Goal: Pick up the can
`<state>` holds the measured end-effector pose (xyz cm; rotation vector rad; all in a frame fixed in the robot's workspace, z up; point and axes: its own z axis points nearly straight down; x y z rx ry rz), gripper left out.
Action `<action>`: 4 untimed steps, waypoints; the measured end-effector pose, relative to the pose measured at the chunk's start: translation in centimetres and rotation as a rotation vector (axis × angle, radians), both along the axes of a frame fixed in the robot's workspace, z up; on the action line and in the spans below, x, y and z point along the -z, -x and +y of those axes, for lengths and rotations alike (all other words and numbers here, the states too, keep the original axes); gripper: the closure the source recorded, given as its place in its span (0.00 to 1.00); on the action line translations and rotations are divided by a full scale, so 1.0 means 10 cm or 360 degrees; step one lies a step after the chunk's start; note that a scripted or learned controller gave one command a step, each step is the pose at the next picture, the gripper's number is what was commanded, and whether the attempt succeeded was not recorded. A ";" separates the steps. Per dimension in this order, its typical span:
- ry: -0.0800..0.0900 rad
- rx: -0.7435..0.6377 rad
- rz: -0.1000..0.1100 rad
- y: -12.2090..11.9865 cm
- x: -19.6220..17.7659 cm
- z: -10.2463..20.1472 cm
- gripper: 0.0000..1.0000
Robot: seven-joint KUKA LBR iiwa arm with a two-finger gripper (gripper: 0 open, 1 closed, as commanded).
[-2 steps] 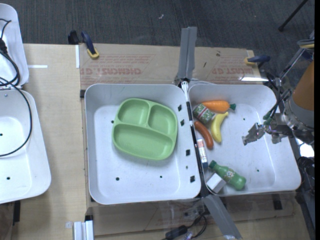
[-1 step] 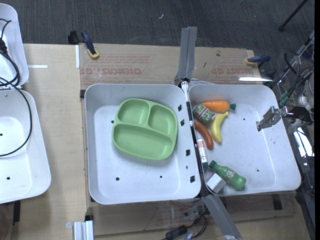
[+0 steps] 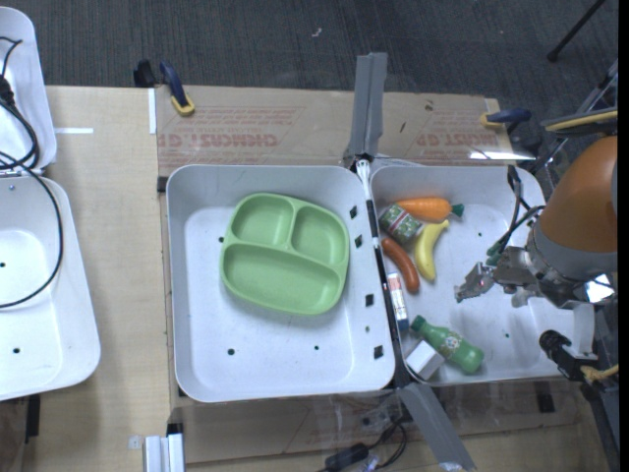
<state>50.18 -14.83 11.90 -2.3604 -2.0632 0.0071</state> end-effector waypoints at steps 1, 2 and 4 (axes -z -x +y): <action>-0.0007 0.0161 -0.0004 -0.55 0.30 -0.50 0.00; -0.0030 0.0402 0.0011 -0.68 0.30 -0.55 0.00; 0.0007 0.0521 -0.0001 -0.46 -0.81 -0.35 1.00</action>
